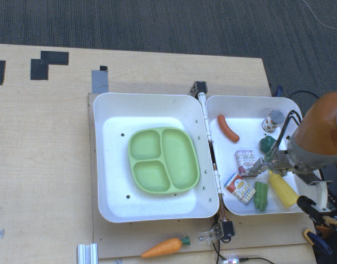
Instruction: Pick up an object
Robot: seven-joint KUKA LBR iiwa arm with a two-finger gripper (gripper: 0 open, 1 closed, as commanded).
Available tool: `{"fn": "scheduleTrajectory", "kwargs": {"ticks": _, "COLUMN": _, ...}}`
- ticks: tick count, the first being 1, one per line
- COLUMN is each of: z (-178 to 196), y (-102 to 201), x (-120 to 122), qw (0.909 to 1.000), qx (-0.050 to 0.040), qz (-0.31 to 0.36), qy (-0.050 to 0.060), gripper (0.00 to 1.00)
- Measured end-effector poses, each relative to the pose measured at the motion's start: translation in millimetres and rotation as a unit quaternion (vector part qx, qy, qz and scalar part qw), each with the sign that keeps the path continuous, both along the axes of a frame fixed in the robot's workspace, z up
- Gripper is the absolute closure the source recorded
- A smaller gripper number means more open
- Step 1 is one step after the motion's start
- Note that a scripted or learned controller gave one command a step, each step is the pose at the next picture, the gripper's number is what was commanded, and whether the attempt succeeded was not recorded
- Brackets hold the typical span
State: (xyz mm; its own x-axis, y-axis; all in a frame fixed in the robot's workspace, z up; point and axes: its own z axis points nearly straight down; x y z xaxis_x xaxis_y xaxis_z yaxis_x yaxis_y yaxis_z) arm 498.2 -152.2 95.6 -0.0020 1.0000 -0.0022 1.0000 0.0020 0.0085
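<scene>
A toy carrot [164, 248] lies on the desk [42, 164] at its front edge, outside both bins. The left bin [105, 164] holds a green divided plate [163, 160]. The right bin [289, 104] holds an orange sausage [228, 128], a small patterned packet [245, 160], a red-edged carton [241, 188], a green vegetable [261, 196], a yellow corn cob [282, 189], a dark green item [267, 144] and a small can [274, 119]. The arm [322, 133] reaches over the right bin. The hand [258, 168] sits low among these items, just beside the packet and above the carton; whether it is wide, narrow or holding anything cannot be told.
</scene>
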Motion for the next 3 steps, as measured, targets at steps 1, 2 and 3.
{"fn": "scheduleTrajectory", "kwargs": {"ticks": 1, "z": 11.4, "y": 1.2, "x": 1.8, "qw": 1.0, "qx": 0.0008, "qz": 0.001, "qy": -0.002, "gripper": 1.0}}
{"fn": "scheduleTrajectory", "kwargs": {"ticks": 2, "z": 10.9, "y": 1.6, "x": 1.5, "qw": 1.0, "qx": 0.0013, "qz": 0.001, "qy": -0.001, "gripper": 0.0}}
{"fn": "scheduleTrajectory", "kwargs": {"ticks": 3, "z": -8.8, "y": 53.5, "x": -6.9, "qw": 1.0, "qx": -0.0002, "qz": 0.0, "qy": 0.0, "gripper": 0.0}}
